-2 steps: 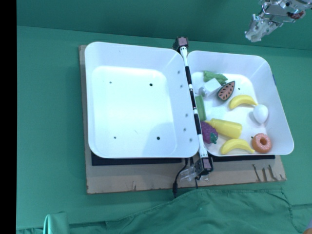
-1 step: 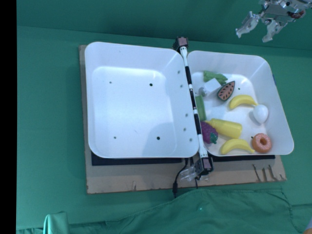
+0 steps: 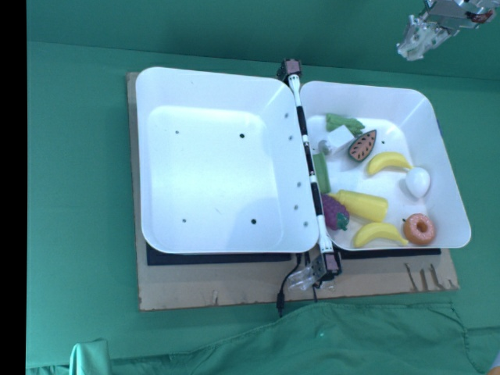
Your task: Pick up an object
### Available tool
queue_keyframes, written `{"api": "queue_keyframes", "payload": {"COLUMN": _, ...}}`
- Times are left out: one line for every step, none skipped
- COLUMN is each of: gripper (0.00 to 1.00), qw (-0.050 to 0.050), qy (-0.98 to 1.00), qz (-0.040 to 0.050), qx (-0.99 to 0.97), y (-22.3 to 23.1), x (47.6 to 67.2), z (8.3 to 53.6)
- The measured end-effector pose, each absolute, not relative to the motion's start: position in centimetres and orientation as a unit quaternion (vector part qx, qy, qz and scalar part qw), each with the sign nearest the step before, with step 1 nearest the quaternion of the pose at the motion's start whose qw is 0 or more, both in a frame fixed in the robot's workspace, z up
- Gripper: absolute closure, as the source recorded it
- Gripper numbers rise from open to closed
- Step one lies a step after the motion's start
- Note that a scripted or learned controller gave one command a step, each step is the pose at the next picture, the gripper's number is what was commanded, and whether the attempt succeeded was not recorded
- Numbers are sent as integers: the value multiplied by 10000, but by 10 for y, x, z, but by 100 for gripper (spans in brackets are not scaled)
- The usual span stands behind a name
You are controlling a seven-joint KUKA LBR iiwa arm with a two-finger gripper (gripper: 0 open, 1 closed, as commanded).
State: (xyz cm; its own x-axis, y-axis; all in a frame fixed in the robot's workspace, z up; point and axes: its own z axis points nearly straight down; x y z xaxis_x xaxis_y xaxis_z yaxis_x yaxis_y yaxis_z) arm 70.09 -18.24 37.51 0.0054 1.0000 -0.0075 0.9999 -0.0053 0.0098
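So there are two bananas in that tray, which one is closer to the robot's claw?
The upper banana, lying between the watermelon slice and the white egg, is closer to the gripper. The other banana lies at the bin's near edge beside the doughnut.

A: Both white bins, the left bin (image 3: 215, 170) and the right bin (image 3: 437, 139), look like smooth, slightly glossy plastic.

B: The board (image 3: 234, 291) beneath the left bin looks like matt brown cardboard, and the tabletop (image 3: 78, 170) around it wears wrinkled green cloth.

A: In the right bin, the bananas (image 3: 388, 162) and donut (image 3: 419, 229) look like shiny plastic.
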Motion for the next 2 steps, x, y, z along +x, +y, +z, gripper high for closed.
{"api": "queue_keyframes", "payload": {"gripper": 100, "qw": 0, "qy": 7057, "qz": -17, "qx": 7085, "y": -187, "x": 700, "z": 312}}
{"api": "queue_keyframes", "payload": {"gripper": 100, "qw": 75, "qy": 7062, "qz": 36, "qx": 7080, "y": -187, "x": 701, "z": 401}}
